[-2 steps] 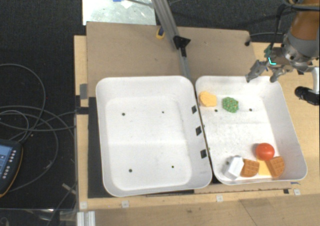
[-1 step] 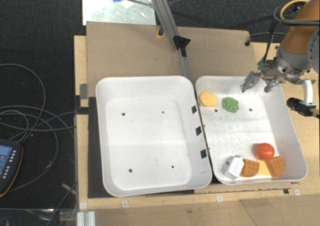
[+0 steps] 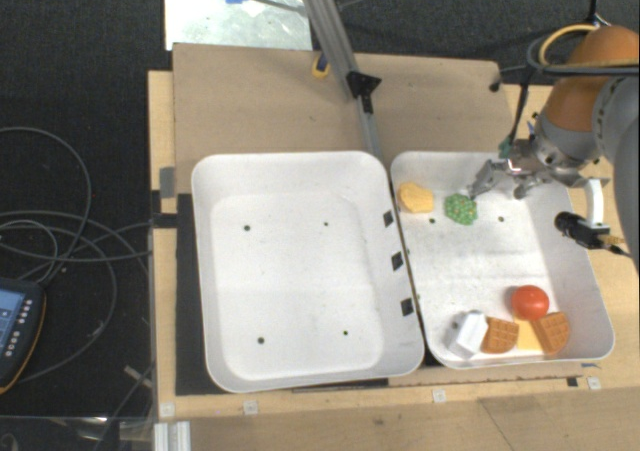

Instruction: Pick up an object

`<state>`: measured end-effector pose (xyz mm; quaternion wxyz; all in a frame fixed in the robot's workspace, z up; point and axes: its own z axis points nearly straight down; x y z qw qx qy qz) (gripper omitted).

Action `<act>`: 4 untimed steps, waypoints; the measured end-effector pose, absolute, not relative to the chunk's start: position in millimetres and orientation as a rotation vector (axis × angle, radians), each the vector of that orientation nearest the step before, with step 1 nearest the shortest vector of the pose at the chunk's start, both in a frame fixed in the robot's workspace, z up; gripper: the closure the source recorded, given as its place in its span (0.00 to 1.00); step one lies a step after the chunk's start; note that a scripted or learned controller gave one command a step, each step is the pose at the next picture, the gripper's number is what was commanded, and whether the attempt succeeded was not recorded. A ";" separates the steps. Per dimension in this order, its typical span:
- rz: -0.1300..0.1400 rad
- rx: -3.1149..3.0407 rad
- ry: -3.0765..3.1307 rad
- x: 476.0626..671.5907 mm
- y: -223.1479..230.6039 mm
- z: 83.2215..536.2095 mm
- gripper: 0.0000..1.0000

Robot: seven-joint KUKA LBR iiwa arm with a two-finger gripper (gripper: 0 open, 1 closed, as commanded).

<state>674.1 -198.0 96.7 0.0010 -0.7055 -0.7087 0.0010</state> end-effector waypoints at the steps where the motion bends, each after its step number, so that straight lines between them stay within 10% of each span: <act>1: -0.002 -2.216 -2.235 676.7 -198.6 112.4 1.00; 4: -0.006 -2.220 -2.233 682.3 -205.9 266.8 1.00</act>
